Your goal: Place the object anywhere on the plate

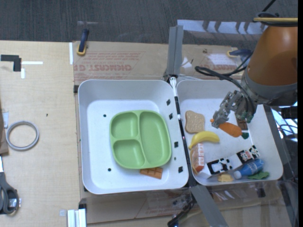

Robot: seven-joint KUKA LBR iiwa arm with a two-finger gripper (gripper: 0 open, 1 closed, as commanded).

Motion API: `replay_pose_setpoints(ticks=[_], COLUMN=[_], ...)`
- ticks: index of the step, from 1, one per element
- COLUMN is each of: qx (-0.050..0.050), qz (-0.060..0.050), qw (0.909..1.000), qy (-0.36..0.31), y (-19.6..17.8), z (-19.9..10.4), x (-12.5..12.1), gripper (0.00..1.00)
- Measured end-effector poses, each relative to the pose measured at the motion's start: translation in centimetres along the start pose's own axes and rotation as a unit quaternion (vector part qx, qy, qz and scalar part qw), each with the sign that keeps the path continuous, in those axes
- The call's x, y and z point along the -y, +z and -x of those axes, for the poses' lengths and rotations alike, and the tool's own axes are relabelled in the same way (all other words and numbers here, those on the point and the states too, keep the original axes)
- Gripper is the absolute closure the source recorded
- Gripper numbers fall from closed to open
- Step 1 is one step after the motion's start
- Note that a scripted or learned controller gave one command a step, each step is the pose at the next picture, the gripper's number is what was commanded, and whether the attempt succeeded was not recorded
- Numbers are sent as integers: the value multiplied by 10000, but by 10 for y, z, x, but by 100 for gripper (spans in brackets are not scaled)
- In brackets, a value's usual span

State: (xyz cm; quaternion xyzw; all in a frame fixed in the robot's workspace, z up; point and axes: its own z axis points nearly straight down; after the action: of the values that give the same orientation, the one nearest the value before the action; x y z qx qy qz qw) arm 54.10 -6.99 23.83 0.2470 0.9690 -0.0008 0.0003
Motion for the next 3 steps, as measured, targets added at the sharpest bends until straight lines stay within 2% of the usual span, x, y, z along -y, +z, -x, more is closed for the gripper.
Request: replay_pose_setpoints(ticks=[1, 2, 3], qx=[-6, -6, -6], qz=[4, 3, -2], qw=[9983, 9967, 10000], qy=[-577, -806, -22], y=[25, 47, 44], z=[-34, -55, -89], x=[-60, -112, -159], gripper=[100, 100, 100])
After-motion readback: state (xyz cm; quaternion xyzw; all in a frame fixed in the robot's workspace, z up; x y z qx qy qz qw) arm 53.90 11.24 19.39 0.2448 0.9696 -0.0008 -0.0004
